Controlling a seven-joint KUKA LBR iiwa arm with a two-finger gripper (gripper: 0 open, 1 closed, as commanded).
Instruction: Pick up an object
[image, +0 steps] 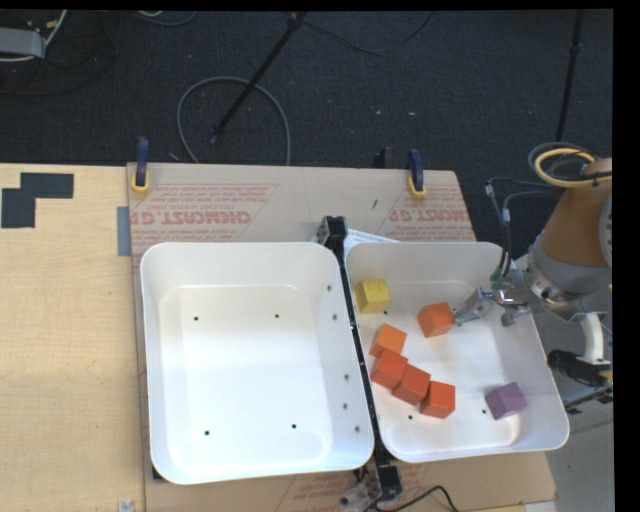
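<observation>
The right bin (530, 425) holds several blocks. A yellow cube (375, 295) sits near its back left. A lone orange cube (435, 320) lies in the middle, and a cluster of orange cubes (410, 383) runs along the left wall toward the front. A purple cube (505, 400) rests at the front right. My gripper (490, 310) hangs low over the bin's right side, just right of the lone orange cube. Its fingers stand open with nothing between them, and the left fingertip (464, 314) is close to that cube.
The left bin (160, 300) stands beside the right one, with a black divider clamp (334, 228) where they meet at the back. Cardboard (250, 205) lies under both bins, held by clips. Cables and arm hardware (575, 365) crowd the right edge.
</observation>
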